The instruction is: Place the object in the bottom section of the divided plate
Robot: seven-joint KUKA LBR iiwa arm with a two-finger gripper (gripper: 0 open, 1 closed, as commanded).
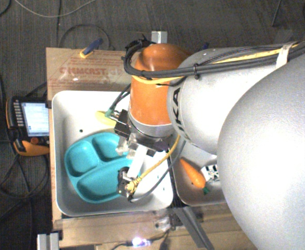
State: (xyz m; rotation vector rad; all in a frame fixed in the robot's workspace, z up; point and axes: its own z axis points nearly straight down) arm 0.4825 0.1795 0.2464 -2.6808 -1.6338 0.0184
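I think the carrot (193,175) is the thing to move. It looks like a light, hard, smooth toy, so grab its fat middle. It is orange with a green tip. It lies by the left edge of the right bin (190,196). The blue plate (82,160) sits in the left bin (63,113), near its bottom left corner. The gripper (125,146) hangs over the plate. I cannot tell if it is open or closed.
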